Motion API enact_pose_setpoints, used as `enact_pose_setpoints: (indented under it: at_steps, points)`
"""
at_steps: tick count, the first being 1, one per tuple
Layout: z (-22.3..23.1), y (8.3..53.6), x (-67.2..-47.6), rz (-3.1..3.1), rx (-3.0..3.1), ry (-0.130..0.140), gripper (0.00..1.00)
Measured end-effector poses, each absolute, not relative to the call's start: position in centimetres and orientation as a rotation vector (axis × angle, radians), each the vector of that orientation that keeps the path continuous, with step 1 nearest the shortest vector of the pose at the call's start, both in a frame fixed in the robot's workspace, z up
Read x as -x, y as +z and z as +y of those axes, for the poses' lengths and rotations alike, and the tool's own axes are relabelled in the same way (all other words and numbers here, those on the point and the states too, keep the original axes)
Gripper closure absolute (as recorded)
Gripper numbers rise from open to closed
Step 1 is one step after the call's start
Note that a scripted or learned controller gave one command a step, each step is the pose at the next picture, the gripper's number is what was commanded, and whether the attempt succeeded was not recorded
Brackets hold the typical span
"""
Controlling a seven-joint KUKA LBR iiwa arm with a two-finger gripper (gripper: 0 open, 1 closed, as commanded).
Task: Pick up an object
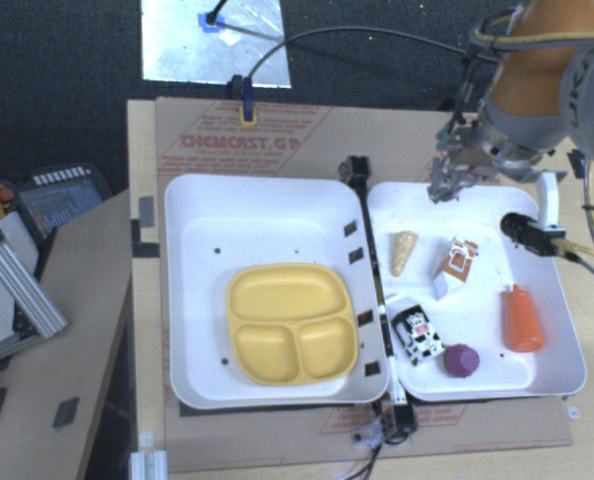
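The claw [445, 190] hangs over the back of the right bin [557, 303], with nothing between its fingers; whether they are spread or closed I cannot tell. Nearest, just ahead and slightly left of it, lies the cone [404, 252]; the carton [458, 263] sits beside that, the bottle [523, 318] farther off. To grip well, it should centre over the cone, turn to straddle its narrow width, then descend straight.

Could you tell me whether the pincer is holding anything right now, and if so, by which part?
Nothing is held. The pincer hangs over the right shallow white bin's far edge, nothing between its tips.
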State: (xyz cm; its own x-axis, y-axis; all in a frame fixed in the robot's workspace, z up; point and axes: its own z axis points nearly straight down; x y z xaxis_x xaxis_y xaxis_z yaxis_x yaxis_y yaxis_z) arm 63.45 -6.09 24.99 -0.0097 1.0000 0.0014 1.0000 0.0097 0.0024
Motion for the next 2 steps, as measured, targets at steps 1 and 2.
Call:
enact_pose_setpoints:
  at_steps: [1,2]
  points:
    - [-1.5,23.9,-63.1,2.232,-2.211,0.003,1.00]
    - [4.1,22.5,-61.8,2.234,-2.212,0.003,1.00]
